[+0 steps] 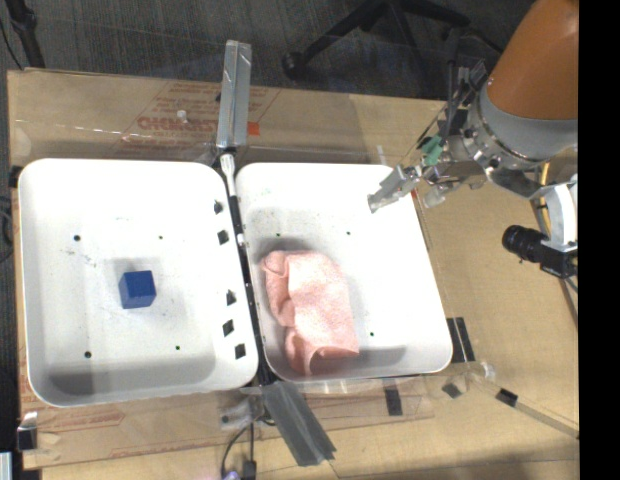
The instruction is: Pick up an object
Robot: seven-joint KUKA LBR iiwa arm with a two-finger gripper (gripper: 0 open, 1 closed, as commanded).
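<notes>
The grey arm with its orange band [535,48] is running out past the top right edge. The two-finger metal gripper [382,198] is showing too small and blurred to read. The crumpled pink cloth [310,308] is covering part of the right white bin's [410,298] floor.

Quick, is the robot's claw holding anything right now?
Gripper: above the right bin's far corner, holding nothing; open or shut cannot be told.

Grey arm [525,133], broad orange band [540,53] (dome-like), thin cables near wrist, metallic end fitting.
</notes>
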